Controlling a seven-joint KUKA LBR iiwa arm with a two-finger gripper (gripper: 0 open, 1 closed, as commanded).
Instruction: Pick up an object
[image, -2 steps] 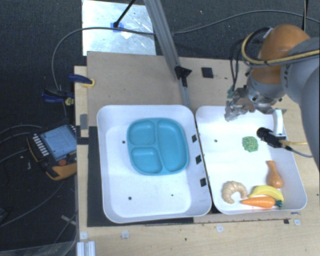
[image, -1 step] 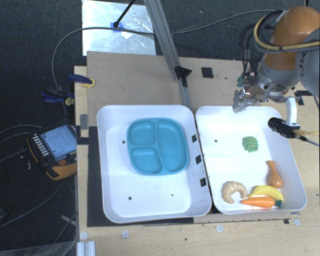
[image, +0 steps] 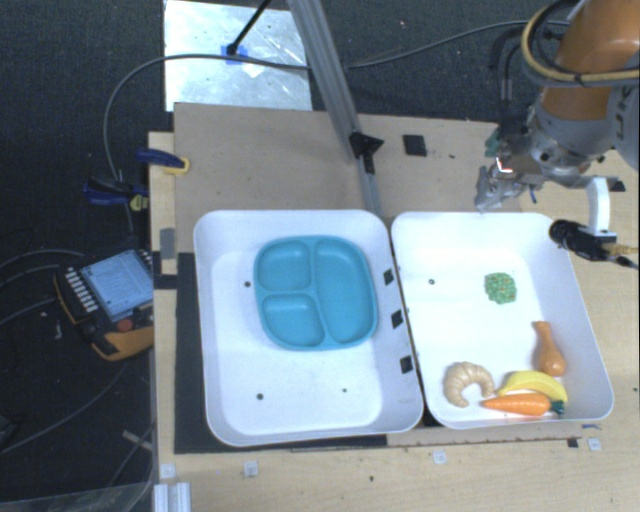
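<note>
Camera view: end effector (image: 497, 187), finger state unclear, hovers well above-left of broccoli (image: 500, 288).

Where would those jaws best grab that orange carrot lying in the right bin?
Probably across the thick middle of the carrot, coming straight down from above. It lies flat and lengthwise along the near wall of the right bin, with the banana pressed against its far side, so the jaws may have little room there.
</note>
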